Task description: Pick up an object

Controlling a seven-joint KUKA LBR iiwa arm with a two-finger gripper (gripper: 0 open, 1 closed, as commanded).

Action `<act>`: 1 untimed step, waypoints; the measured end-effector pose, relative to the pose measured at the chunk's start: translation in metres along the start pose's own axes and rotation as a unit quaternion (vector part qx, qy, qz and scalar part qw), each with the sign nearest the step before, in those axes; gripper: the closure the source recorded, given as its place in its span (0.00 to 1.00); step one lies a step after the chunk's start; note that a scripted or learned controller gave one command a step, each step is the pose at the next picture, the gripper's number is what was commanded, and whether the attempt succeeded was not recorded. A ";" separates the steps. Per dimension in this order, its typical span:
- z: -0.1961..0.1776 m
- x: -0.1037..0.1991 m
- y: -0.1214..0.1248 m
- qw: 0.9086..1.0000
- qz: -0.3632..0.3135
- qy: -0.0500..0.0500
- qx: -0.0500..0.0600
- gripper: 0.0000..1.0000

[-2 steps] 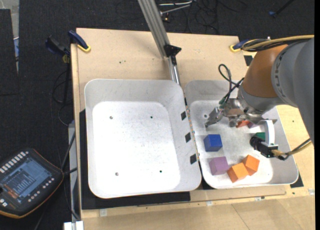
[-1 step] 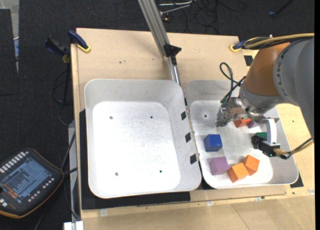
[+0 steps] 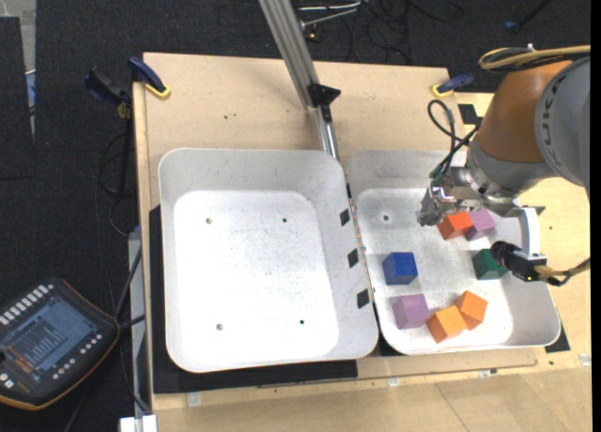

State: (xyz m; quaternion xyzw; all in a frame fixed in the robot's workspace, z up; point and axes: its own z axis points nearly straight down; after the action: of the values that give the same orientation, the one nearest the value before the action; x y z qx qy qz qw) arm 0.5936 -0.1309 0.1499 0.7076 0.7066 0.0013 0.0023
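Nearest the camera in the right bin (image 3: 535,331), two orange blocks (image 3: 458,316), a purple block (image 3: 409,310) and a blue block (image 3: 400,268) lie untouched. Farther back, the end effector (image 3: 441,207) is lowered just beside an orange block (image 3: 457,225) and a pink one (image 3: 481,223). Its state cannot be told, so the approach step is judged in hand, and a centred closing and lift are called for next.

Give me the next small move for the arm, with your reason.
Probably lower the pincer straight down and close: it hangs in the right bin beside the orange block and pale purple block, with nothing visibly held.
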 end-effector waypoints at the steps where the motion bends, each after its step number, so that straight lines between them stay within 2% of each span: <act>1: -0.043 0.003 0.002 1.000 -0.002 0.000 0.000 1.00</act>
State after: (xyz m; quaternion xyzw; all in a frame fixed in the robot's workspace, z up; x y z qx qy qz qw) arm 0.5954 -0.1282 0.1931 0.7063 0.7079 0.0015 0.0025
